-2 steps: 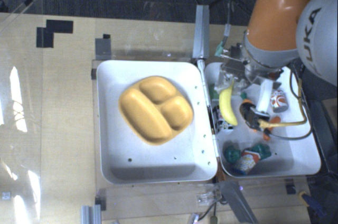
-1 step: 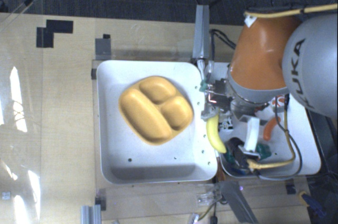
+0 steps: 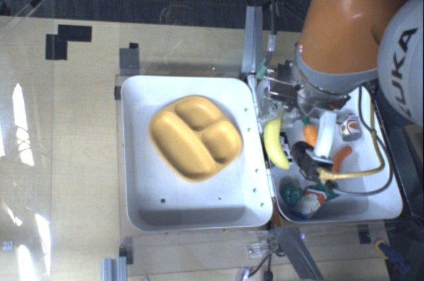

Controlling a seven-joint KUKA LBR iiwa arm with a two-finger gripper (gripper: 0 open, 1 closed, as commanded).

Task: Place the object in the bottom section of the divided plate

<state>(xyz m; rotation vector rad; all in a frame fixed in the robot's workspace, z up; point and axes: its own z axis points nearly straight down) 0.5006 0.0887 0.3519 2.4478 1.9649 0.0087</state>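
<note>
At the near end of the right bin (image 3: 371,207) lie a green toy (image 3: 289,192) and a red-and-white toy (image 3: 309,203), touching each other. Further in sit an orange-red piece (image 3: 342,156), a small orange piece (image 3: 309,134) and a red-and-white can (image 3: 349,128); each is too small to name surely. One banana (image 3: 275,144) lies along that bin's left wall, just beside the divide between the bins.

The left bin (image 3: 199,217) holds one yellow plate (image 3: 196,136), with three sections: a long one toward the near-left and two smaller ones behind and to the right. All three look bare.

Beyond the banana, the claw (image 3: 283,99) hangs over the far-left corner of the right bin, just above the banana's far tip. Whether it is released or clenched cannot be told, since the wrist hides it. One arm (image 3: 344,21) rises behind it.

The step in hand looks like the pick: nothing is on the plate, and the banana, the likely object, rests in the right bin. The next move would call for a firm grip on the banana, a lift clear of the bin walls, and a carry left to the plate's nearest section. The curved fruit, tight against the wall, may slip.

Counted: two bins on one desk (image 3: 66,160), one plate, one banana, five small toys.
</note>
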